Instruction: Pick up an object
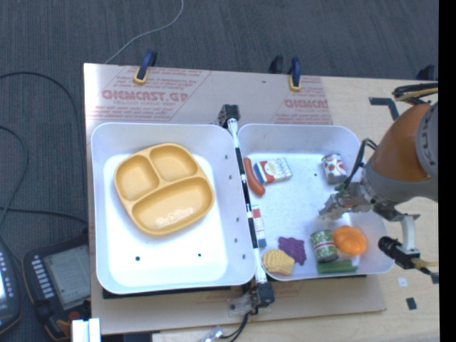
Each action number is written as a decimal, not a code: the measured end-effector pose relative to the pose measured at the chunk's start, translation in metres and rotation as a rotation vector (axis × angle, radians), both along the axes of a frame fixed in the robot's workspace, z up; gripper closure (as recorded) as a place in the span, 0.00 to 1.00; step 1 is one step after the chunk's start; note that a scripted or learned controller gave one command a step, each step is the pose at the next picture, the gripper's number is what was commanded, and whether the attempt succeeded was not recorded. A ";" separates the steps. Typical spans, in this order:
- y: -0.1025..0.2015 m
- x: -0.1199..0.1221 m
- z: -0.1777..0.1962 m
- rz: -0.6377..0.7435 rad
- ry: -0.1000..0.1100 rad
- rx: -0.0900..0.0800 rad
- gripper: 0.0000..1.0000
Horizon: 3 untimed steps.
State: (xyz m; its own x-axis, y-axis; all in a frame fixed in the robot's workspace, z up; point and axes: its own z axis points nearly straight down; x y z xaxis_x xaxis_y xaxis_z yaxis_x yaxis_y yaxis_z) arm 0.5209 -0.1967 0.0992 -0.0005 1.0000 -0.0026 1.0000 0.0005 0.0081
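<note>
The right bin (299, 129) holds several toy foods: a red hot dog (254, 177), a red-and-white packet (274, 169), a small silver can (333, 166), purple grapes (291, 249), a yellow waffle-like piece (278, 262), a green-labelled can (323, 243) and an orange (350, 240). My gripper (343, 202) hangs low over the bin's right side. It sits just above the orange and the green can, and below the silver can. Nothing shows as held in it. The grey and orange arm (402, 155) reaches in from the right.
The left bin (101, 212) carries a yellow divided plate (165, 187). A black-and-white strip (242, 191) runs along the divider between the bins. Blue clamps (146, 64) hold the board at the back. A pendant (60, 276) lies off the bench at the lower left.
</note>
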 end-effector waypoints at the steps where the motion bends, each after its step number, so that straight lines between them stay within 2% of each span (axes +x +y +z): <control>1: 0.000 0.000 0.000 0.000 0.000 0.000 0.00; 2: 0.000 0.000 0.009 0.000 0.000 0.000 1.00; 3: 0.000 0.000 0.009 0.000 0.001 0.000 0.00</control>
